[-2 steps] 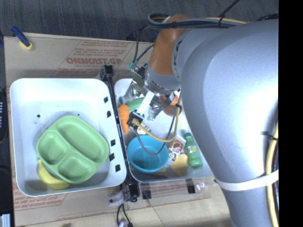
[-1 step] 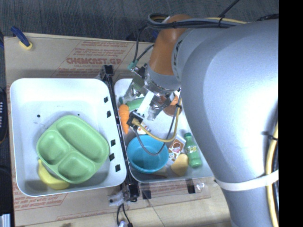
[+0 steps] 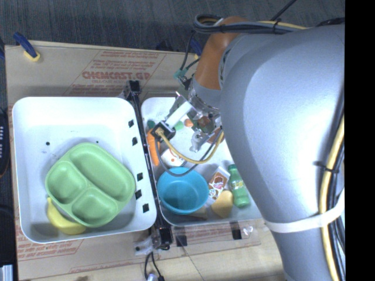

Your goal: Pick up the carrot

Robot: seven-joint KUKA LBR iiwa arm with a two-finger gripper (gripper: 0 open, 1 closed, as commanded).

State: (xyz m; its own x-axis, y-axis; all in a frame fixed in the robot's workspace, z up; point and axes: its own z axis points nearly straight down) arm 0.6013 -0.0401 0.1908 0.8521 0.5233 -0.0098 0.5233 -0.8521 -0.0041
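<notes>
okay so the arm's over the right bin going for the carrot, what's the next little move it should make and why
Probably a short shift toward the bin's left wall, then down. The gripper hangs above the middle of the right bin, while the carrot lies along that wall beside the divider, just above the blue bowl. Nothing shows between the gripper and the carrot yet, so it needs lining up first.

A tan cardboard sheet (image 3: 111, 69) printed with red lettering covers the counter (image 3: 70, 256), reaching its far and near edges. Past the far edge lies dark grey ribbed floor (image 3: 99, 10). A blue and yellow clamp (image 3: 26, 47) grips the counter's far left corner. Light is even, with soft shadows.
</notes>
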